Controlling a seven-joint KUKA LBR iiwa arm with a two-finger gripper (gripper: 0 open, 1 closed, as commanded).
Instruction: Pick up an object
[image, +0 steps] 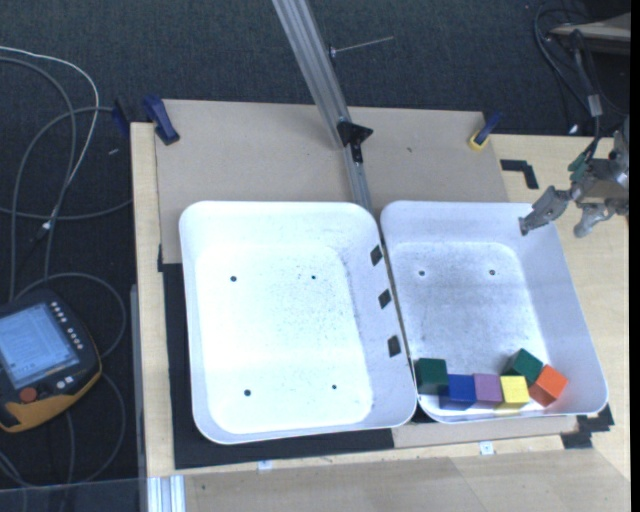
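Several small coloured blocks lie in a row along the near edge of the right bin (470, 300): a dark green block (432, 373), a blue block (461, 389), a purple block (487, 387), a yellow block (513, 389), a green block (525, 363) and an orange block (549, 384). My gripper (555, 224) hovers over the far right corner of that bin, well away from the blocks. Its fingers are spread open and hold nothing.
The left bin (280, 320) sits beside the right one, joined by black clips (384, 298). A slanted aluminium pole (320, 75) comes down to the gap between the bins. Clamps (160, 120) hold the board's far corners. A teach pendant (38, 350) and cables lie on the floor at left.
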